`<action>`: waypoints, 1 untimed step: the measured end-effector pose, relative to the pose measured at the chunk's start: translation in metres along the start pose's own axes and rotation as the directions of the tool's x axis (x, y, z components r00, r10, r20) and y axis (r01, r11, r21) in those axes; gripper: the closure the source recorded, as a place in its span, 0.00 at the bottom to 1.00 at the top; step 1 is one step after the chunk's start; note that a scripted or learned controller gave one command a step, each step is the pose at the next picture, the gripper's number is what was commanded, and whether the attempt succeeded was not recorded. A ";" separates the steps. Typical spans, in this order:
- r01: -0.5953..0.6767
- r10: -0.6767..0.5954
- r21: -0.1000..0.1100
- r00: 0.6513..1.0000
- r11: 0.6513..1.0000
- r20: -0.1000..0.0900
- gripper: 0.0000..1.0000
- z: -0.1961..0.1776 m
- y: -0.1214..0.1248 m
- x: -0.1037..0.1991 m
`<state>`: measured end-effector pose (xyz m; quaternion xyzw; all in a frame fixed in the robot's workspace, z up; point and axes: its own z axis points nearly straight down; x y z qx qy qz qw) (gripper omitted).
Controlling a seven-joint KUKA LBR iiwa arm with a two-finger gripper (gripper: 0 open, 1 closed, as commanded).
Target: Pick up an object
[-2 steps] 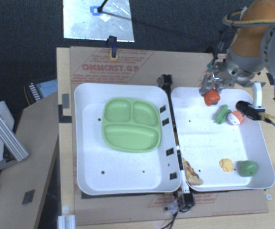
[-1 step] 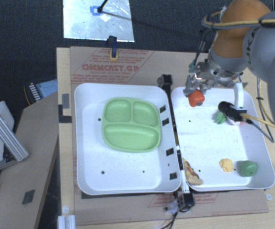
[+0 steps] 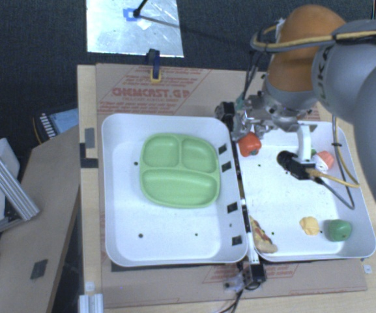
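Where the two bins meet, upper middle of frame, I see the gripper over an orange-red piece. I cannot tell its state. A green tray fills the left bin.

We see even, bright overhead light, glare whitening the left bin around its sharply focused green plate; right of it, the looming arm blurs softly.

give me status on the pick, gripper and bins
Gripper low at right bin's far-left corner, red-orange object right at it. Grasp unconfirmed. Green tray in left bin.
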<state>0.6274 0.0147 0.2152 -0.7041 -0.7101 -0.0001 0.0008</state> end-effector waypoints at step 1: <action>0.001 -0.001 0.000 1.000 1.000 -0.001 1.00 0.006 -0.010 0.050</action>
